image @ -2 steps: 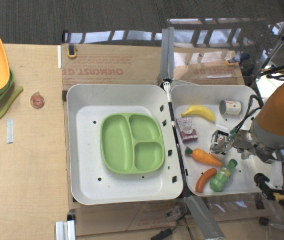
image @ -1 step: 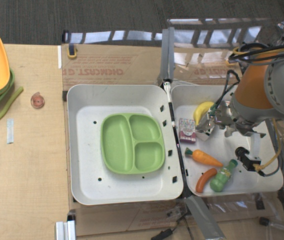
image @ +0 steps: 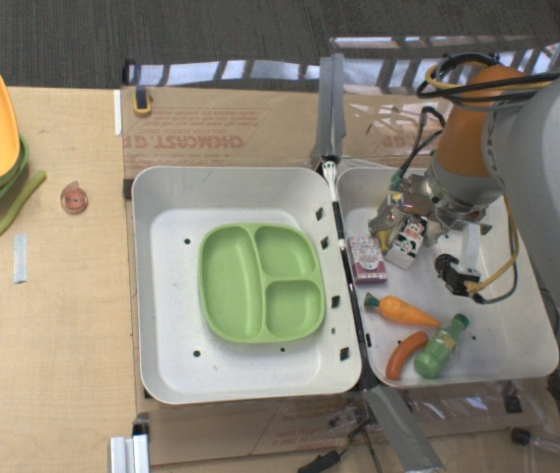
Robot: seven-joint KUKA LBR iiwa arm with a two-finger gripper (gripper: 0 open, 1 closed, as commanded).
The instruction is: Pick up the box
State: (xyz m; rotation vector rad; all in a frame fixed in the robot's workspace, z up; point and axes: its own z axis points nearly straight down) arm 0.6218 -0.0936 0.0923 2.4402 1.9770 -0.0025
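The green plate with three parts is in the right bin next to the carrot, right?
Not quite. The camera view shows the green plate with three parts lying in the left bin. The carrot is in the right bin, so they are in separate bins.

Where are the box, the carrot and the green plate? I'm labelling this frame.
box (image: 367,259): camera view, on its pink top face.
carrot (image: 407,312): camera view, middle of its orange body.
green plate (image: 260,284): camera view, on the divider between compartments.
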